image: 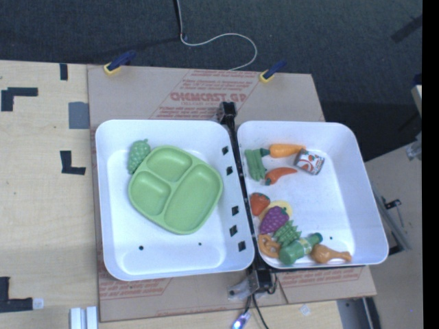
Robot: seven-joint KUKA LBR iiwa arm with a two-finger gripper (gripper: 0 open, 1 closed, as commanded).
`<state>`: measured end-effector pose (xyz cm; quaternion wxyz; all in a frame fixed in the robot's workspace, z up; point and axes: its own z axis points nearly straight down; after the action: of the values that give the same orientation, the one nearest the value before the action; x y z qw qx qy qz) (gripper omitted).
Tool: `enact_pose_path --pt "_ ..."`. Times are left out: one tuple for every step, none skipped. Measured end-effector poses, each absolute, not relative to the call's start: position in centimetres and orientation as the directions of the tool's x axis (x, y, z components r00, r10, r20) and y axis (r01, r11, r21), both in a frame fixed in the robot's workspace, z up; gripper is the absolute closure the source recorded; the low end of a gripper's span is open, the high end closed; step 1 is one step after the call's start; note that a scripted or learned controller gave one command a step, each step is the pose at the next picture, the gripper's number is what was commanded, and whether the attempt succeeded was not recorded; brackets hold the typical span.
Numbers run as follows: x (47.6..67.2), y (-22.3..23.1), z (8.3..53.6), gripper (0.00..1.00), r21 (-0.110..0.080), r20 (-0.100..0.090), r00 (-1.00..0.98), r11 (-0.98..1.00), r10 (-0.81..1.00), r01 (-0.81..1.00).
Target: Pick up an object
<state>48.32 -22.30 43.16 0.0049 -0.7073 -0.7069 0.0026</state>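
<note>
Claw state: cannot tell, apart or together. Pick not yet starting, nothing lifting. Candidates lying in right shallow white bin [343, 139]: small red-and-white labelled can [309, 161], orange plastic carrot [285, 150], purple toy grape bunch [272, 219]. Can sitting with bare floor on its right, looking easiest; next move calling for descent squarely over it. Can label unreadable. Brown cardboard sheet [137, 91] under bins showing red print, seemingly "CHEMCAST GP", upside down.
</note>
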Motion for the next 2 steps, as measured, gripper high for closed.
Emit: enact_pose_path --pt "53.2 -22.3 54.1 1.0 0.012 -0.006 -0.004 0.004 1.0 1.0" --pt "49.5 -22.4 45.6 1.0 -0.009 0.002 0.002 -0.002 1.0 1.0"
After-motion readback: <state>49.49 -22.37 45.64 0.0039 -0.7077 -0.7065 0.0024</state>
